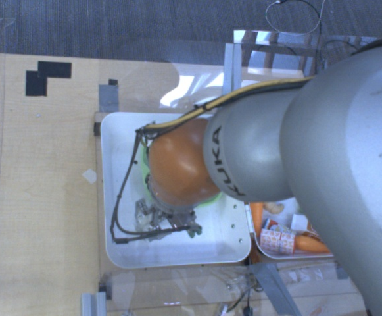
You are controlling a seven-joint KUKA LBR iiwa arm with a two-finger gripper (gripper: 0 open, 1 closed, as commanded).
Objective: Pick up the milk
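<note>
My gripper (167,222) reaches down into the left white bin (115,176), near its front half, under the orange wrist band (177,163). A black cable loops around it. The arm hides most of what lies below it, and a green edge (144,158) peeks out from beneath the wrist. In the right bin (260,245) a small white carton with a red pattern (278,239) lies near the front left corner; I cannot tell whether it is the milk.
An orange carrot-like piece (306,244) and a white block (298,223) lie beside the carton in the right bin. The grey arm (322,150) covers the rest of that bin. Wooden bench top (39,176) stretches to the left.
</note>
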